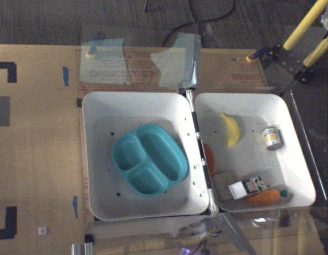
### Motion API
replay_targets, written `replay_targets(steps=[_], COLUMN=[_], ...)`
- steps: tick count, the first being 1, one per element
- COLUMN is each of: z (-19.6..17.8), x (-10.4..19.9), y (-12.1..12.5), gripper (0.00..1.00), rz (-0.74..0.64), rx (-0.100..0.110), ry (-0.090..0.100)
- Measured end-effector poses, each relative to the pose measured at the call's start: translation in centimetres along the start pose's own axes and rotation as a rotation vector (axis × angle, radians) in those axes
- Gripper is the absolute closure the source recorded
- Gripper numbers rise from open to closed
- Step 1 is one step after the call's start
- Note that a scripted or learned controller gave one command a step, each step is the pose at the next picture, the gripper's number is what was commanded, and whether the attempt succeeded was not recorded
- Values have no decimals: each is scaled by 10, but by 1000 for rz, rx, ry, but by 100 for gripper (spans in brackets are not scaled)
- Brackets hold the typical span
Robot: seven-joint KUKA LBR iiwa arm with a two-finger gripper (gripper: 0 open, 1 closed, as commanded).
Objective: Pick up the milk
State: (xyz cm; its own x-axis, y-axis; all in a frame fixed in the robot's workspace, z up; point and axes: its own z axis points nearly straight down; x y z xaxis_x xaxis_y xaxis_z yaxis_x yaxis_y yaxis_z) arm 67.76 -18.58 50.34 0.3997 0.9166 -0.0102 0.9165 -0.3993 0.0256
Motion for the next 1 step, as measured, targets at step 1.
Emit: replay_targets(steps=[1], z=[-11], x=[3], y=[0], gripper=[100], rz=[-4], rx=[-5], ry=[-2])
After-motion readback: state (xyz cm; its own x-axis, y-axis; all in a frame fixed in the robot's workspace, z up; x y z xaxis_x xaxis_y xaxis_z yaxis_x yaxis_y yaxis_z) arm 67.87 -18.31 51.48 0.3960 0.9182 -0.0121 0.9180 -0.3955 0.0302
